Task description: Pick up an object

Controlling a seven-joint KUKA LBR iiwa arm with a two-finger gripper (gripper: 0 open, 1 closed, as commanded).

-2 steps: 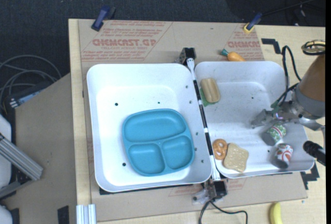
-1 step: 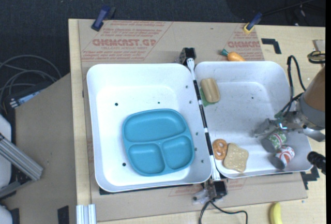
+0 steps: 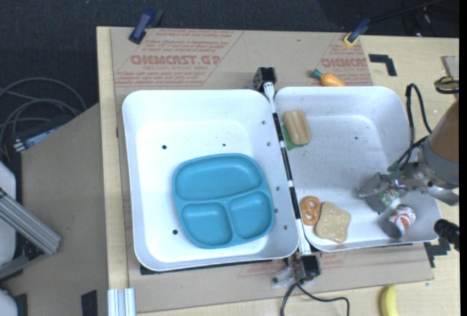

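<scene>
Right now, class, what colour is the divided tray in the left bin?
Light blue. The divided tray shows clearly in the camera view, lying in the left bin.

Left bin (image 3: pixel 139 161): divided plate (image 3: pixel 222 199) in near half. Right bin (image 3: pixel 350 106): bread roll (image 3: pixel 296 127) at far left wall; pretzel (image 3: pixel 310 209) touching cracker (image 3: pixel 333 222), near left corner; gripper (image 3: pixel 385 194) at right.

Cardboard-topped bench (image 3: pixel 182 59), two white bins (image 3: pixel 146 161) side by side, toy carrot (image 3: pixel 330 79), yellow item (image 3: pixel 389 301) at the front edge
</scene>
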